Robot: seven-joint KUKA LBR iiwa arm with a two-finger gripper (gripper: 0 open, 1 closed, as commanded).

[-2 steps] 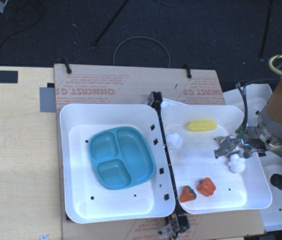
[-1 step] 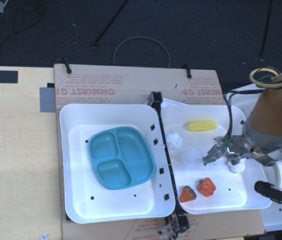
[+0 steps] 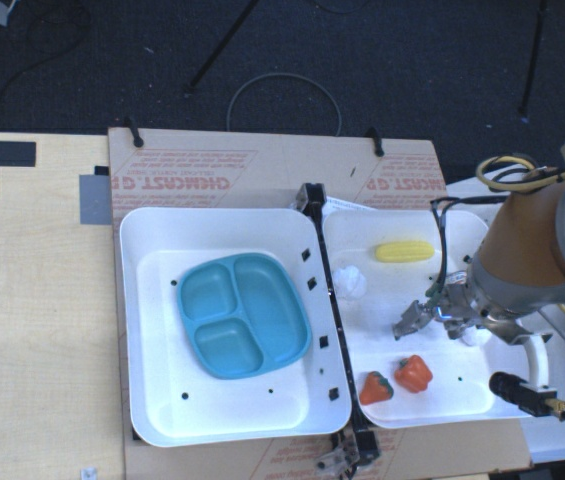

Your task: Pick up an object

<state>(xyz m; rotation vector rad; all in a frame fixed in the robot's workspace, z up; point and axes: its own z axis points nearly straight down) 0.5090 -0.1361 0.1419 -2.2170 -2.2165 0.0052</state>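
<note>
In the right bin (image 3: 462, 403) lie a yellow corn cob (image 3: 404, 252) at the back, a small white crumpled object (image 3: 350, 282) near the divider, a red-orange pepper (image 3: 414, 373) and a red strawberry-like piece (image 3: 375, 388) at the front. My gripper (image 3: 415, 320) hangs over the middle of the right bin, pointing left, above and behind the pepper. Nothing shows between its fingers.
The left bin (image 3: 152, 388) holds a blue three-compartment plate (image 3: 244, 314). A black divider rail (image 3: 327, 313) runs between the bins. The orange-banded wrist (image 3: 527, 248) covers the right bin's right side. Cardboard (image 3: 262, 173) lies behind the bins.
</note>
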